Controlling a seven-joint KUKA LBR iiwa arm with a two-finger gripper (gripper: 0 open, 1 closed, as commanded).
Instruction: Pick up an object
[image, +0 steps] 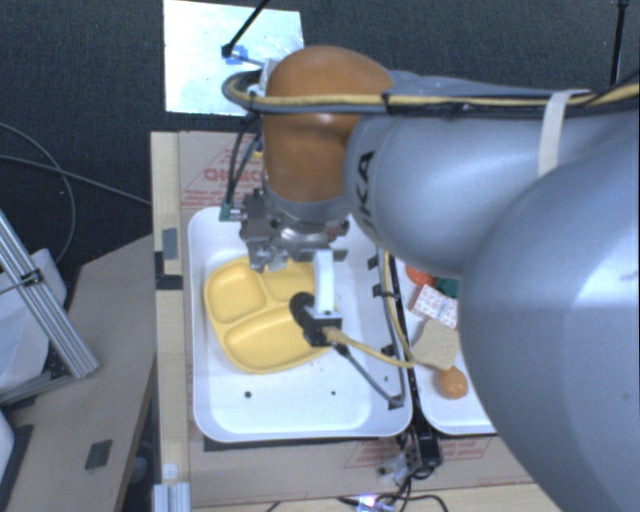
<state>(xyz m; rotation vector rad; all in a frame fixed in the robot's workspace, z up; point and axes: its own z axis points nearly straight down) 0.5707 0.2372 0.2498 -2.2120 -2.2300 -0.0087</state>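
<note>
Yellow divided plate (250, 315) lies in left bin (300, 415), long axis running upper-left to lower-right. Gripper (300, 262) sits directly above plate's upper-right edge — plate mostly to its lower left. Finger state: hidden by wrist, cannot tell. Small items in right bin (450, 420) — farther off.

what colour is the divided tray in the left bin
Yellow. The divided tray lies in the left white bin, seen best in the camera view.

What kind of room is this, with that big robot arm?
Probably a robot lab or test bench. A grey arm with an orange band reaches over two shallow white bins, one holding a yellow divided plastic tray, with loose cables and metal framing around.
</note>
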